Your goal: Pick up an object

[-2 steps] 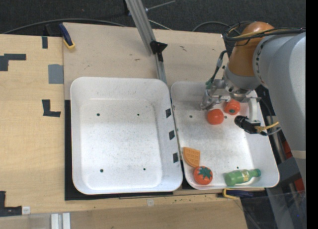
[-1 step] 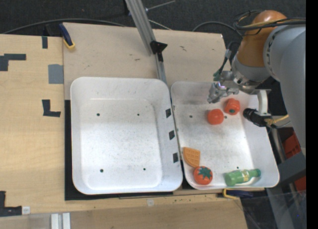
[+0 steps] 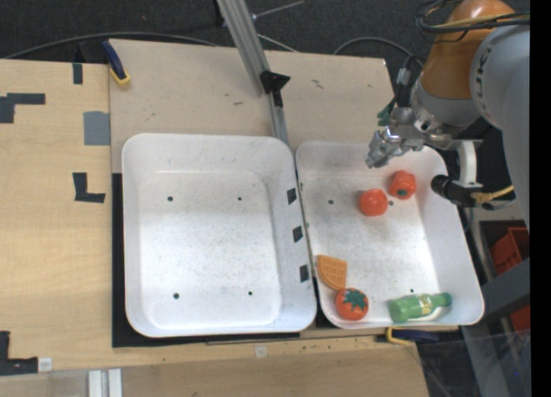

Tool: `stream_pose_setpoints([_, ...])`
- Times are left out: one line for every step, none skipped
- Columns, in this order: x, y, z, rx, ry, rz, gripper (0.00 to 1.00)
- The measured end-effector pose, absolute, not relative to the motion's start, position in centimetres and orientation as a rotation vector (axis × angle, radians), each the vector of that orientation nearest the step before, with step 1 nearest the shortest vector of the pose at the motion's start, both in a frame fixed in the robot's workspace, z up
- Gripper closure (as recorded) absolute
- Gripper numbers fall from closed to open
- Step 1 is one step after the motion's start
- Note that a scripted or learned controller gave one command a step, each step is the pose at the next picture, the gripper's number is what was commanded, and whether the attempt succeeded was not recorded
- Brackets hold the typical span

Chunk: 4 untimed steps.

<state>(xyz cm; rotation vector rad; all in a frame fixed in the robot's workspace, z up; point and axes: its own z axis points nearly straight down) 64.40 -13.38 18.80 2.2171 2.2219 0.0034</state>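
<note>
In the camera view, two shallow white bins sit side by side on a light wooden surface (image 3: 189, 85). The left bin (image 3: 138, 214) holds nothing I can make out. The right bin (image 3: 448, 249) holds five small things: a red tomato-like ball (image 3: 373, 202) and an orange-red one (image 3: 402, 184) just beside it toward the far end, an orange wafer-like piece (image 3: 332, 270) near the left wall, a red tomato with a green top (image 3: 351, 303) at the near left corner, and a green bottle (image 3: 418, 307) lying on its side along the near wall. The grey arm reaches in from the right, and its pincer (image 3: 380, 152) hangs over the far end of the right bin, above and left of the two red balls, with nothing visible between its tips; whether it is open or closed I cannot tell
</note>
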Motion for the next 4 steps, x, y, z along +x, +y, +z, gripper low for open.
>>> stream_pose_setpoints([65.1,-13.7,25.0,2.215,2.219,0.005,1.00])
stream_pose_setpoints([64.2,-7.7,24.9,2.216,2.230,0.000,1.00])
stream_pose_setpoints([62.5,-2.6,25.5,2.217,2.231,0.000,1.00])
stream_pose_setpoints([59.7,2.4,24.8,2.218,2.231,-0.003,1.00])
